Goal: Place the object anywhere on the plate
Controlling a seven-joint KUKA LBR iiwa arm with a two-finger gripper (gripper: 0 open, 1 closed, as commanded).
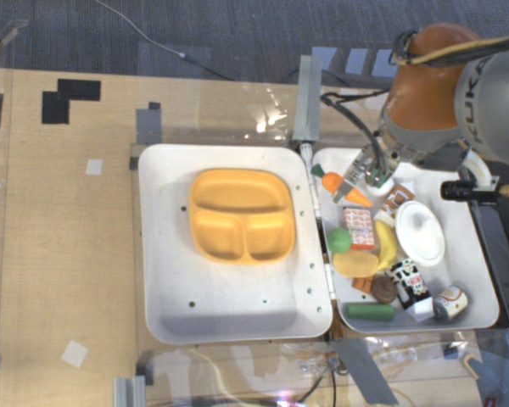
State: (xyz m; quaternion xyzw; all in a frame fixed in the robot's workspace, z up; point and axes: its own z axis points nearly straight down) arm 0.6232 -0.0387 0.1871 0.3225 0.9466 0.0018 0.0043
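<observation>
gripper (362,179) low over the toy carrot (346,190) near the right bin's (483,308) far-left corner, finger state unclear, yellow divided plate (242,214) mid left bin (165,253)

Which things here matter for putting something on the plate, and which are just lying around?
Belong to the job:
yellow divided plate in the left bin
gripper, over the right bin's top end
toy carrot, right by the gripper

Lying about in the right bin:
white bowl
banana
green cucumber-shaped toy
toy cow
</observation>
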